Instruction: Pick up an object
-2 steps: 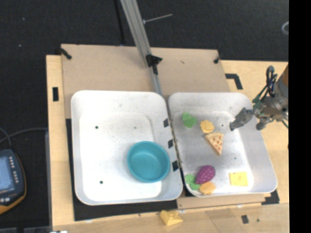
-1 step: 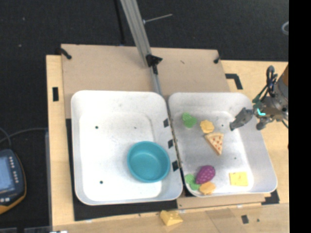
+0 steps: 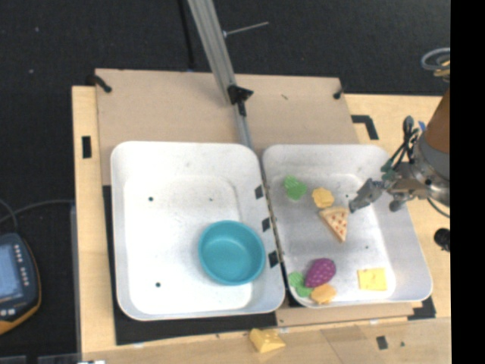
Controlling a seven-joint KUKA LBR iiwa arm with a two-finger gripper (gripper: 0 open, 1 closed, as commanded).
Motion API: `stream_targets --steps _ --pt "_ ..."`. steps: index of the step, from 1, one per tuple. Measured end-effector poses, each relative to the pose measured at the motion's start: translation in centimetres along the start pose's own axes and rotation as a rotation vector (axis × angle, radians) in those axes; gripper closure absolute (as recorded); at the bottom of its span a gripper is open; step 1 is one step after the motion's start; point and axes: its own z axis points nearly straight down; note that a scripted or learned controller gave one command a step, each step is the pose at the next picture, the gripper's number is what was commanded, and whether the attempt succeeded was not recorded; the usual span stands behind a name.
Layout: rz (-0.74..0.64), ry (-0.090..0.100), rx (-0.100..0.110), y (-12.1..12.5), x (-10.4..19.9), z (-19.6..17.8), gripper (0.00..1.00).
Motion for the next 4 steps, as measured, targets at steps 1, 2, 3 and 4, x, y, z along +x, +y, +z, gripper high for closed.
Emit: stream_targets --steps 1,2,3,4 --pt "0.0 0.001 0.002 0.3 0.1 6.3 0.0" --pt "0.001 0.0 0.0 0.8 0.0 10.6 0.0" --pt "0.007 0.001 -0.006 1.0 -0.1 9.3 1.0" --pt "0.003 0.0 -0.005 0.8 -0.7 3.4 1.0"
